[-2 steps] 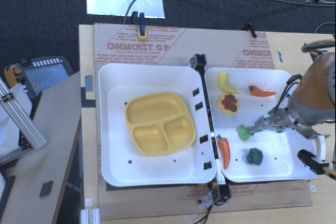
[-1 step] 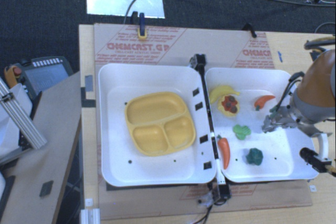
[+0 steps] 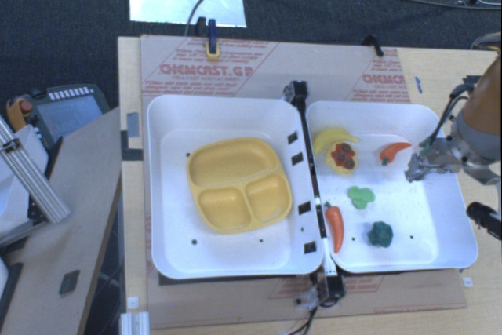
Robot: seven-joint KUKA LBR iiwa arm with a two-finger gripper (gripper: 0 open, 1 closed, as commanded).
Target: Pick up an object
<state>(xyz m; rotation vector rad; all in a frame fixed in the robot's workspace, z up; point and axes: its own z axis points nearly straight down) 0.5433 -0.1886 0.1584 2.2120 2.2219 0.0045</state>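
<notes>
A: What do the two bins contain?
B: The left bin [image 3: 161,192], well away from the gripper [image 3: 417,167], holds a yellow divided tray [image 3: 238,183]. The right bin [image 3: 447,247] holds a banana [image 3: 329,138] beside a small fruit plate [image 3: 343,158], a red pepper [image 3: 393,151] just beside the gripper, a green slice [image 3: 361,196], a broccoli floret [image 3: 380,234] and a carrot [image 3: 335,226].

A: How does the carrot lie?
B: Its long axis runs along the divider, green top away from the viewer.

A: And the gripper?
B: It hangs over the right bin near its outer wall; whether it is clenched cannot be told. Bare floor lies below it.
</notes>
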